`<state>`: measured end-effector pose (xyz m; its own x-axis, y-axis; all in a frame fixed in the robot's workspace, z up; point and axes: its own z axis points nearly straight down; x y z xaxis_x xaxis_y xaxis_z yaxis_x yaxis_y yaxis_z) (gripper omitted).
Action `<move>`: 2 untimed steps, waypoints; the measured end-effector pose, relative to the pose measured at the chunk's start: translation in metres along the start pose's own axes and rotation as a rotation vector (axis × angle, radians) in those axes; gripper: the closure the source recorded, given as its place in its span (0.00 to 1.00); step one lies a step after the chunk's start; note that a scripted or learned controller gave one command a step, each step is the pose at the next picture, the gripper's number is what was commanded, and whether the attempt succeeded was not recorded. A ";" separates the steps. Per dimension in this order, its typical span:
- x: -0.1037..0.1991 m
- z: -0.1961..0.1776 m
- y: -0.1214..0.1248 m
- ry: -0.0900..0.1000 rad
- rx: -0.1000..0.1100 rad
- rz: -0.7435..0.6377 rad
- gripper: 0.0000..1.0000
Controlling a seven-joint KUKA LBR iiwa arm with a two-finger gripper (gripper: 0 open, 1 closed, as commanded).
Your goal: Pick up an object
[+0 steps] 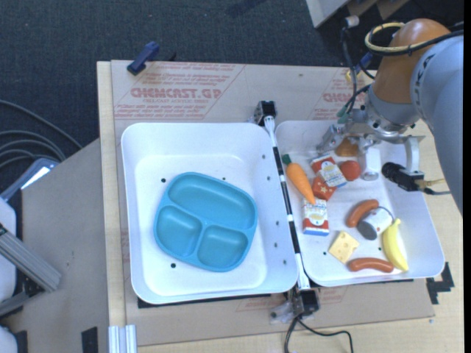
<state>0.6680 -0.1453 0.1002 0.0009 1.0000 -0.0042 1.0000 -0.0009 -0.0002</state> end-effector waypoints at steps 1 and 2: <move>0.000 -0.011 0.001 -0.002 -0.003 0.000 1.00; 0.000 -0.010 0.001 -0.002 -0.002 0.000 0.00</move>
<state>0.6687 -0.1452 0.1106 0.0006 1.0000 -0.0058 1.0000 -0.0006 0.0021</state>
